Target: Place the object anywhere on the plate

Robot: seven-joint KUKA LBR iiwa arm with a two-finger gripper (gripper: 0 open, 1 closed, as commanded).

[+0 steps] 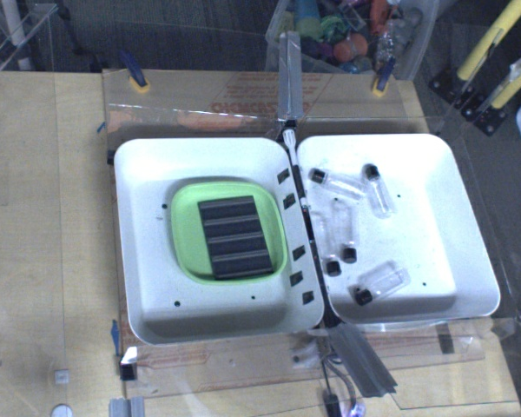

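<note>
The gripper's hold cannot be told, while the black ribbed block (235, 236) is seen laid flat on the green plate (184, 233) at the middle of the left bin (143, 189), and clear black-capped vials (380, 279) are scattered through the right bin (434, 224), mostly toward 9 o'clock.

Even, bright overhead light w/ soft shadows. The two shallow white plastic bins (139, 233) are near blown out, esp. right one at center-right of frame. Glare streaks on the clear plastic sheet (208, 115) at upper center. Whole pic slightly soft, grainy; dark background at top is dim.
</note>
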